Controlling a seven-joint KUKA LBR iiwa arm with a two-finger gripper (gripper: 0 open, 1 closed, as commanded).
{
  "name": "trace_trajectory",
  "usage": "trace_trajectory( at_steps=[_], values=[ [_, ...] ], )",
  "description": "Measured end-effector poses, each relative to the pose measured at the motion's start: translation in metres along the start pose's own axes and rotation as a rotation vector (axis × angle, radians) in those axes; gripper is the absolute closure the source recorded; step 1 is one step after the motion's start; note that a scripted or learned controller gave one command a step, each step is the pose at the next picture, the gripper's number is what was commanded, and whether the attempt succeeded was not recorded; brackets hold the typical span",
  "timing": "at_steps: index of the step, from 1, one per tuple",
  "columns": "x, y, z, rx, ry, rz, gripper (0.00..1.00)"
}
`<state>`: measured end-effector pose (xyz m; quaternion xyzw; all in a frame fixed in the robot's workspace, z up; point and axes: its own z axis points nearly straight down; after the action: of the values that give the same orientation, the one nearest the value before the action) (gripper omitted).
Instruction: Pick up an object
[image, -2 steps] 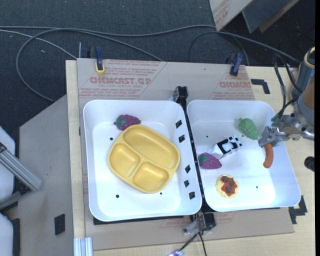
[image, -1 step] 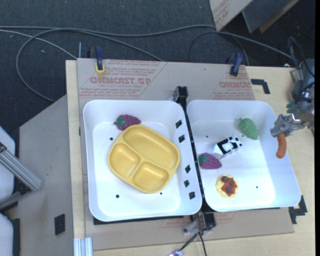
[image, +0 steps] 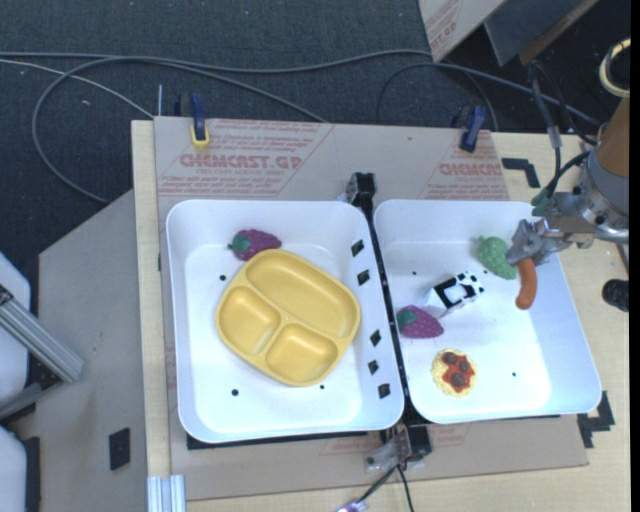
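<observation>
White plastic filled my screen: two shallow bins sat side by side on the bench, the left bin (image: 190, 330) holding a yellow divided plate (image: 288, 315) with a purple grape cluster (image: 254, 241) lying just beside its far edge. In the right bin (image: 560, 370) I saw a green leafy toy (image: 493, 253) near the far right corner, an orange carrot-shaped piece (image: 526, 286) just beside it, a black-and-white object (image: 458, 291) near the middle, a second purple grape cluster (image: 420, 321) close to the divider, and a small round pizza toy (image: 454, 371) toward the near side. The grey arm (image: 605, 190) reached in from the right, and its gripper (image: 530, 250) hung over the far right corner of the right bin, between the green leafy toy and the top end of the orange piece. From my feed I could not tell whether it was spread or pressed together, nor whether it touched either toy. Blue clamps (image: 199, 118) pinned the printed cardboard sheet (image: 300, 160) at the bench's far edge, and dark cables (image: 90, 90) trailed across the floor beyond.
</observation>
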<state>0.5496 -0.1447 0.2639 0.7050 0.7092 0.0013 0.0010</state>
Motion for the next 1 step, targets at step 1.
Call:
trace_trajectory(
  at_steps=[1],
  values=[
    [0.0499,0.0074,-0.0029,0.001,0.001,-0.001,1.00]
  ],
)
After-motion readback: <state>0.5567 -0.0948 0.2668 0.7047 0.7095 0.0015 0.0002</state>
